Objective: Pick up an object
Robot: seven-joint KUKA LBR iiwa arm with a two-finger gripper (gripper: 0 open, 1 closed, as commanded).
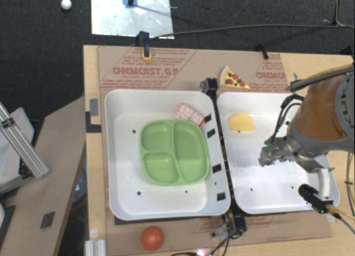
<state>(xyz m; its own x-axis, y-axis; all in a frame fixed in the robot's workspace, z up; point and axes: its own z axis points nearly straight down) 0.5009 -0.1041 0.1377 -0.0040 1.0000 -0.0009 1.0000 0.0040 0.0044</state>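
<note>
In the right bin (277,199) a yellow lemon-shaped object (241,122) lies near the back left. My gripper (268,155) hangs over the middle of that bin, to the right of and nearer than the yellow object, apart from it. Its fingers are too small and dark to read. The left bin (125,155) holds a green divided plate (173,152) at its centre, and a pink-and-white patterned block (190,113) rests behind the plate near the back wall.
A toy pizza slice (234,79) lies on the cardboard behind the bins. A red-orange ball (152,237) sits in front of the left bin. Black clips (216,167) line the divide between the bins. The arm's orange band (324,111) looms over the right bin's right side.
</note>
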